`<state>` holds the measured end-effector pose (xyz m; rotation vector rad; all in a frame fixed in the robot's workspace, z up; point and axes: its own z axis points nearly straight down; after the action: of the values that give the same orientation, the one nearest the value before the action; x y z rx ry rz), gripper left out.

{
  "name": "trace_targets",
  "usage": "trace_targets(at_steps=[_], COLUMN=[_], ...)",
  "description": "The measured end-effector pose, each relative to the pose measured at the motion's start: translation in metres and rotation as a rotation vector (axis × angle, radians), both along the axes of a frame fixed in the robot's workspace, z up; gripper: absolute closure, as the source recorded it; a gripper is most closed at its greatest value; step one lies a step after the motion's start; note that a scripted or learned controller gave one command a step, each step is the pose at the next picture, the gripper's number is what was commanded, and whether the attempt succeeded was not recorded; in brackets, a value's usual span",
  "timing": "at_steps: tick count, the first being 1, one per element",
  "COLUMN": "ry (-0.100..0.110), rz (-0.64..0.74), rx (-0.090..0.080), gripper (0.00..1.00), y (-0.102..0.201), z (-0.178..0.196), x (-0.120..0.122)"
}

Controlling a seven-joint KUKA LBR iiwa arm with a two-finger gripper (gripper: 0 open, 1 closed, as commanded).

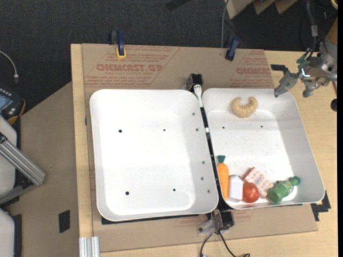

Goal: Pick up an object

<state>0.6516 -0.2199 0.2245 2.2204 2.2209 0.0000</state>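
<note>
The right bin (278, 138) holds a tan croissant (244, 106) near its far edge. Along its near edge lie an orange carrot (223, 174), a small white carton (235, 187), a red tomato (250, 192), a pink-and-white packet (258, 178) and a green bottle (282, 190). My gripper (296, 84) hangs at the far right, above the bin's far right corner, with its two fingers spread open and nothing between them. It is well to the right of the croissant and far from the cluster of items.
The left bin (144, 154) sits beside the right one, divided from it by a black hinge strip (203, 127). Both rest on a cardboard sheet (161, 63) held by blue clamps (119, 42) at the back. Metal rails stand at the left edge.
</note>
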Motion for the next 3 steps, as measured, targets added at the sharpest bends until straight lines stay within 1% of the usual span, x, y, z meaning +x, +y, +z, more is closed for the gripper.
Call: trace_targets(at_steps=[1, 2, 3], ry=[0.001, -0.001, -0.011], rz=[0.003, 0.001, 0.007], rx=[0.003, 0.003, 0.0], gripper=[0.0, 0.0, 0.0], y=[0.055, 0.094, 0.147], z=[0.06, 0.108, 0.193], x=[-0.069, -0.173, -0.171])
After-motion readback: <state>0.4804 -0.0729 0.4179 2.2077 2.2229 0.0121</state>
